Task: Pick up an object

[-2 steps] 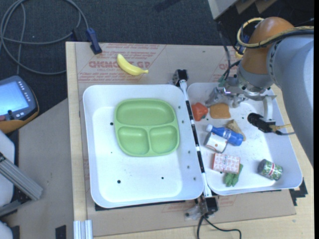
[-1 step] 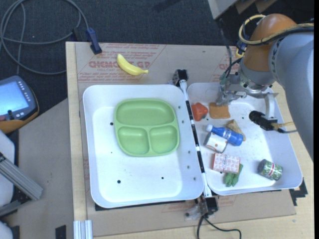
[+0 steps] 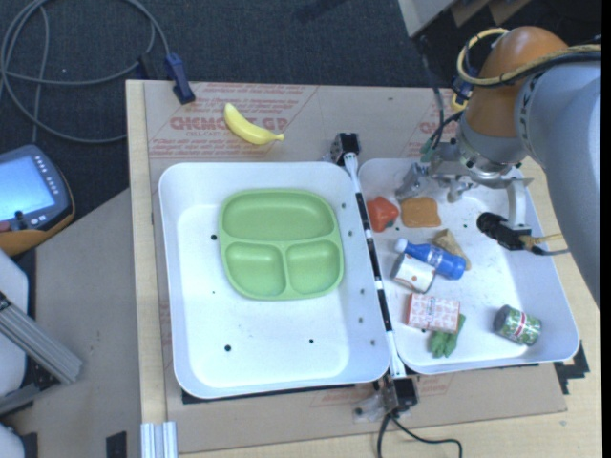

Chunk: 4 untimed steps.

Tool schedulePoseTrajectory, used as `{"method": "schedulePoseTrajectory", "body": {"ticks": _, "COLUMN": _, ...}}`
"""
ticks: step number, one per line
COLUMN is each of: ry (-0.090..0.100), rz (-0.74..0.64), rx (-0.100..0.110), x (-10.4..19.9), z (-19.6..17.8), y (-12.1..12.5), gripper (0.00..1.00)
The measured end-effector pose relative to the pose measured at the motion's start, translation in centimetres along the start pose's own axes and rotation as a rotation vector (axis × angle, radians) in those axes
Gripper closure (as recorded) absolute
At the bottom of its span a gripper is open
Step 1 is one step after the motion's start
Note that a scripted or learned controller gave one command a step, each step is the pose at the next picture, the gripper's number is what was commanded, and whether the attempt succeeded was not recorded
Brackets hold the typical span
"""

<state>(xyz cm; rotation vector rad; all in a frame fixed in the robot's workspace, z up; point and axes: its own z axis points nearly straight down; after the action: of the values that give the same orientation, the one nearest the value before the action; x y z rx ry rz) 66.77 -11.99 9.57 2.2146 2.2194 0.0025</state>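
Note:
My gripper (image 3: pixel 434 190) hangs at the back of the right bin (image 3: pixel 549 284), just above and behind a flat brown slice (image 3: pixel 421 213). Its fingers are spread, so it is open, and nothing sits between them. Left of the slice lies a red-orange piece (image 3: pixel 382 213). Nearer the front lie a blue bottle (image 3: pixel 437 259), a white cylinder (image 3: pixel 412 274), a pink patterned box (image 3: pixel 431 311), a green vegetable (image 3: pixel 444 341) and a green can (image 3: pixel 516 324). A small tan piece (image 3: pixel 449 244) rests by the bottle.
The left bin (image 3: pixel 191 342) holds a green divided plate (image 3: pixel 282 241). A yellow banana (image 3: pixel 251 127) and a blue clip (image 3: pixel 180 78) lie on the bench behind the bins. The arm's orange band (image 3: pixel 506 74) looms over the back right corner.

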Motion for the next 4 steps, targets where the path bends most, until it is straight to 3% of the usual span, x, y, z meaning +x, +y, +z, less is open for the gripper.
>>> {"method": "schedulePoseTrajectory", "body": {"ticks": 1, "ry": -0.004, "rz": 0.006, "rx": 0.001, "x": 1.1, "z": 0.9, "y": -5.0, "gripper": 0.00}}
{"method": "schedulePoseTrajectory", "body": {"ticks": 2, "ry": 0.002, "rz": 0.001, "rx": 0.003, "x": -1.1, "z": 1.1, "y": -0.1, "gripper": 0.00}}
{"method": "schedulePoseTrajectory", "body": {"ticks": 3, "ry": 0.004, "rz": 0.002, "rx": 0.007, "x": 1.1, "z": 1.1, "y": -3.1, "gripper": 0.00}}
{"method": "schedulePoseTrajectory", "body": {"ticks": 4, "ry": 0.002, "rz": 0.001, "rx": 0.003, "x": -0.1, "z": 1.1, "y": -0.9, "gripper": 0.00}}
